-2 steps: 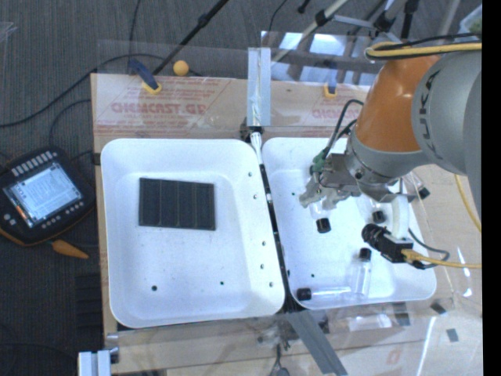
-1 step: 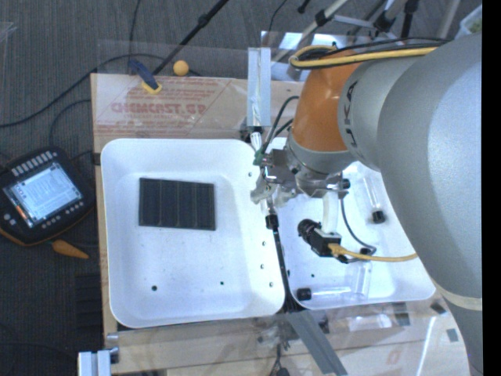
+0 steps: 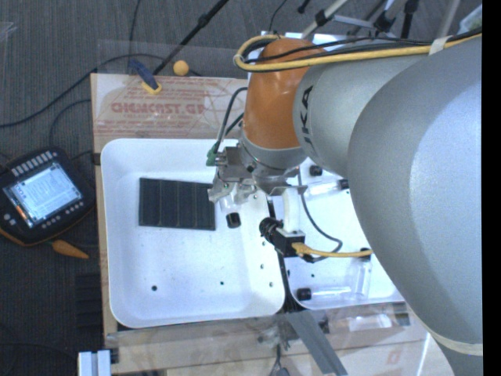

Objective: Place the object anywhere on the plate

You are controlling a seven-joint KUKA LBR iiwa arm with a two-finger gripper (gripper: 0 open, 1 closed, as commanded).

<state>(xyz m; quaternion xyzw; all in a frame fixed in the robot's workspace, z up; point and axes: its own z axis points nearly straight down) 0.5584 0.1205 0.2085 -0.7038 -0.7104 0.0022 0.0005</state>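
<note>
I see open white floor across the lower half of the left bin (image 3: 125, 288), with only the dark ribbed plate (image 3: 177, 204) occupying its upper middle.

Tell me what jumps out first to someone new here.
The huge grey arm fills the right side, its orange band hanging over the bins' shared edge. In the left white bin lies a dark ribbed rectangular plate, with the gripper just beyond its right end.
</note>
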